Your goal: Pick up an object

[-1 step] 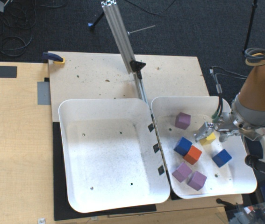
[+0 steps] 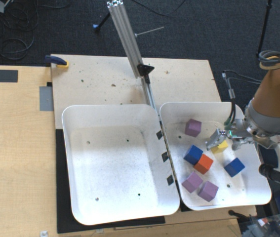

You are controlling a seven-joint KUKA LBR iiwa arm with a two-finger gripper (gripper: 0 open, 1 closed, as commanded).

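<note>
a: where the arm comes in at the right of the frame, what's the gripper (image 2: 220, 141) doing?
b: it's pinching a yellow block (image 2: 222, 145) over the right bin (image 2: 258, 194), just above the blue block (image 2: 234, 166) and orange block (image 2: 204, 163).

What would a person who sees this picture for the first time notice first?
The bright blocks in the right bin stand out first: three purple ones, two blue blocks, an orange block touching one blue block, and a yellow block. The gripper sits right at the yellow block. The left bin is a big white patch beside it.
</note>
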